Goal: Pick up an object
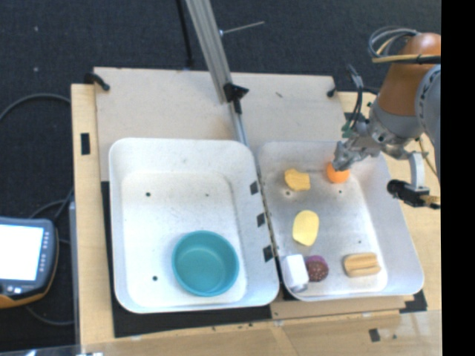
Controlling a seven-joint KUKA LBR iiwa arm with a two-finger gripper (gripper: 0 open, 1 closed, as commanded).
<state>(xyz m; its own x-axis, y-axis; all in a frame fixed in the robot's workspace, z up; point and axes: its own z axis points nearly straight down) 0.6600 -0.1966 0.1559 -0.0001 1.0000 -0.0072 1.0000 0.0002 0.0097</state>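
One pincer (343, 162), six objects, one teal bowl (205, 262)

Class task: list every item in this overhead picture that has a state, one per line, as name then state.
pincer: lowered in the right bin, right above the orange piece
orange piece: on the bin floor, under the pincer
teal bowl: upright, in the left bin
yellow chunk: lying flat
yellow oval: lying flat
tan block: lying flat
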